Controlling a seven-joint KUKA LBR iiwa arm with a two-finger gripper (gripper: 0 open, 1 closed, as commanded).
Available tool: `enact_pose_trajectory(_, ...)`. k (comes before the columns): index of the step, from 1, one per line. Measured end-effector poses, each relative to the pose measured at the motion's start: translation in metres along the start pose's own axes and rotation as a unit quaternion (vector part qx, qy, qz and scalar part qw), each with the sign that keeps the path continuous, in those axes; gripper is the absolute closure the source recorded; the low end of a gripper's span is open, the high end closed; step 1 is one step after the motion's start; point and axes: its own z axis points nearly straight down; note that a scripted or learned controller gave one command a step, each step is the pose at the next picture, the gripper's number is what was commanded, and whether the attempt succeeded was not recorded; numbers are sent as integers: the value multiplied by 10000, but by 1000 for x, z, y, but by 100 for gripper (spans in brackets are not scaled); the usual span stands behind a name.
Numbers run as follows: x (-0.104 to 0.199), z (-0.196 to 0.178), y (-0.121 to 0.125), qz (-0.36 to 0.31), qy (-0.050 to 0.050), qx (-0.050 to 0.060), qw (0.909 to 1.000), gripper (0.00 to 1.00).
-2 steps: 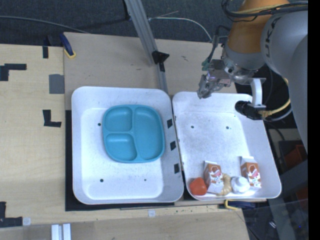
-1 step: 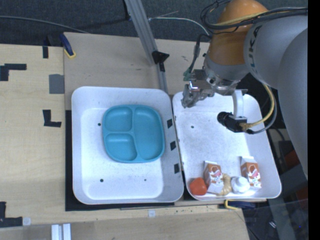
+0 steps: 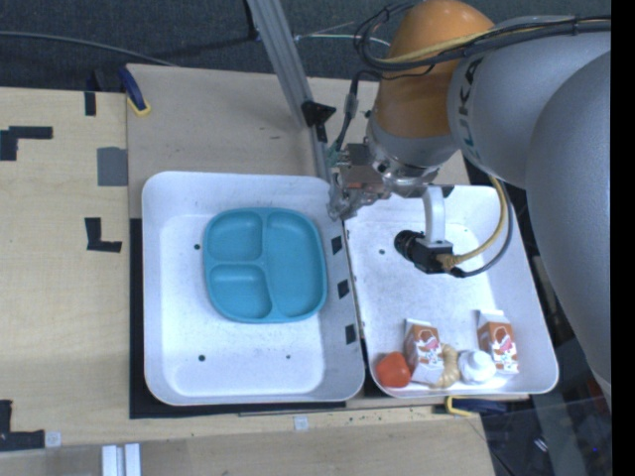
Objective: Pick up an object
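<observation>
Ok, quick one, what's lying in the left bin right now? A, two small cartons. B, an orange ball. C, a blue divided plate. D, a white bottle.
C: the blue divided plate lies alone in the left bin, while the two small cartons and the orange ball sit along the near edge of the right bin.

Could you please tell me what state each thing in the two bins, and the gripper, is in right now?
Blue divided plate: lying flat in the left bin, right way up.
Left carton: lying in the right bin, near its front edge.
Right carton: lying near that edge too.
Orange ball: resting beside the left carton.
Gripper: over the bins' shared edge, holding nothing visible.
</observation>
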Motion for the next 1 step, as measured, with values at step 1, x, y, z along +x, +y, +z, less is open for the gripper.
enact_pose_trajectory(1, 50, 8, -5, 4, -7, 5, 10000, 100)
